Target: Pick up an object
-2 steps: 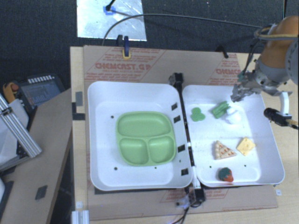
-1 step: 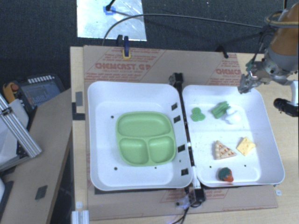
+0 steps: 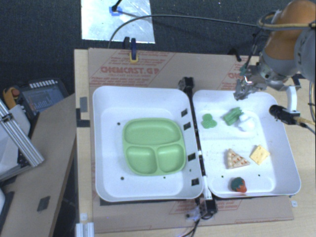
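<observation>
The right bin holds several small toy foods: a green round piece, a green leafy piece, a white lump, a yellow cheese wedge, a pizza slice and a red-and-green piece. My gripper hangs over the bin's far edge, just above and behind the leafy piece. Nothing shows between its fingertips.
The left bin carries a green divided tray. A black divider runs between the bins. Cables cross the back of the bench, and a control pendant lies at the left.
</observation>
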Controlling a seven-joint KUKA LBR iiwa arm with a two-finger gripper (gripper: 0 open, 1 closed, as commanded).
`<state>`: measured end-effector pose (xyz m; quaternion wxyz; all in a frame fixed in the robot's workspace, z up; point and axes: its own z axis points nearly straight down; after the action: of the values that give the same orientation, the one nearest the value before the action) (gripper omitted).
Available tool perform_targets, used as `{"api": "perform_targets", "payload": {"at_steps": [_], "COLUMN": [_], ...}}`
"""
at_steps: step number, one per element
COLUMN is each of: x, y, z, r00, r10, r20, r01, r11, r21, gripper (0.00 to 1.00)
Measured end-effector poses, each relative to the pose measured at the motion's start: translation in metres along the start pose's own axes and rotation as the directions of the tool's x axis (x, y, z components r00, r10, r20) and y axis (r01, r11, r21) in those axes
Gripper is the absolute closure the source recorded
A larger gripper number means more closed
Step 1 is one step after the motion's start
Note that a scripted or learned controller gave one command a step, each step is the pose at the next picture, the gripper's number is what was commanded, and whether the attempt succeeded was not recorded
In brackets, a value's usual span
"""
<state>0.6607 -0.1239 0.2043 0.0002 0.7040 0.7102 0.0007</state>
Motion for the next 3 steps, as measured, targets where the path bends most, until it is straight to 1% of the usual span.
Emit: {"api": "perform_targets", "payload": {"at_steps": [1,2,3], "x": [0.049,0.097,0.151], "y": [-0.001,-0.019,-0.027], "z": [0.002,0.002,0.007], "r00": [1.0,1.0,1.0], "r10": [0.0,0.0,0.0], "r20": [-0.001,-0.001,0.0], "r01": [0.0,0.0,0.0], "r11": [1.0,1.0,1.0], "r21": [0.001,0.002,0.003], "gripper": [1.0,1.0,1.0]}}
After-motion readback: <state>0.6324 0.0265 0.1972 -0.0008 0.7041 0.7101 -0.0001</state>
